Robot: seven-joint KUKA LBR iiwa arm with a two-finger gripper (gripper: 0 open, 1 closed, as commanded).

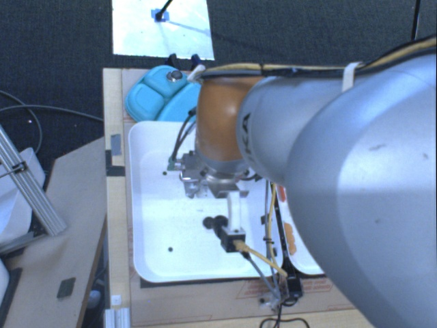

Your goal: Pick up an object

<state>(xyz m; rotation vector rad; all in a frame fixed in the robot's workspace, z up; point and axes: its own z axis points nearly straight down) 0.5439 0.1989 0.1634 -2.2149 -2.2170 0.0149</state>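
Approach step: the pincer (pixel 210 183), its state beyond what we can tell, hangs over the middle of the left bin (pixel 153 203), and since the likeliest object, a blue container (pixel 156 96), lies past the 12 o'clock rim, we judge a reach there comes next.

- arm (pixel 341 183): blurred, cut by right and bottom edges, hides left bin's (pixel 149 210) right side
- gripper (pixel 207 187) over left bin's middle: mostly under the wrist
- right bin (pixel 305 262), right of left bin: mostly under arm
- blue thing (pixel 153 100) behind left bin: right part hidden
- dark specks (pixel 169 249) in left bin: too small to tell
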